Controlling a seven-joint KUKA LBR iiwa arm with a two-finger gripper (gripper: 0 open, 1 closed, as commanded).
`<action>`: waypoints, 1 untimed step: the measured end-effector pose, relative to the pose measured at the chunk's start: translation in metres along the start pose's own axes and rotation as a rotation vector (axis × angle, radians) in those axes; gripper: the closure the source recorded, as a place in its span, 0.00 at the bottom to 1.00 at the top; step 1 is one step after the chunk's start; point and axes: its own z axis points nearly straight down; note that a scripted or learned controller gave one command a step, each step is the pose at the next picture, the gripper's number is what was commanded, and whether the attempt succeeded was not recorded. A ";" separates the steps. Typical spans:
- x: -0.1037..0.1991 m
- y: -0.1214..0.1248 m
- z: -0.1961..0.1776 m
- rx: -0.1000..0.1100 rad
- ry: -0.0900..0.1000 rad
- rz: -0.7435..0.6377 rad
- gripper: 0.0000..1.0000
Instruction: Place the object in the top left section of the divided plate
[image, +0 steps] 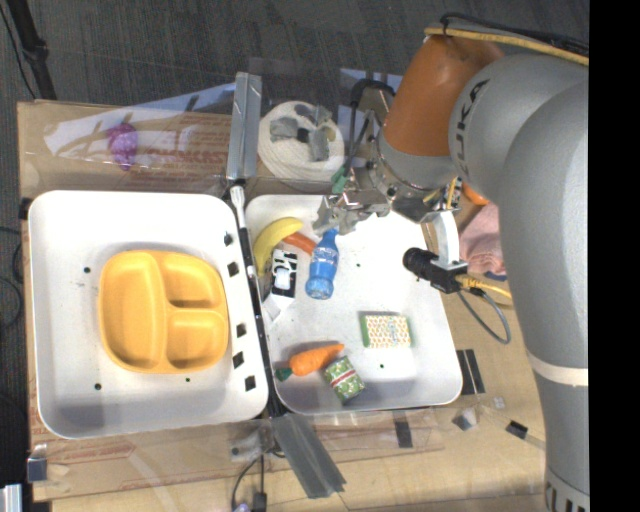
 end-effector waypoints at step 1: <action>0.111 -0.025 0.026 0.001 -0.001 0.113 1.00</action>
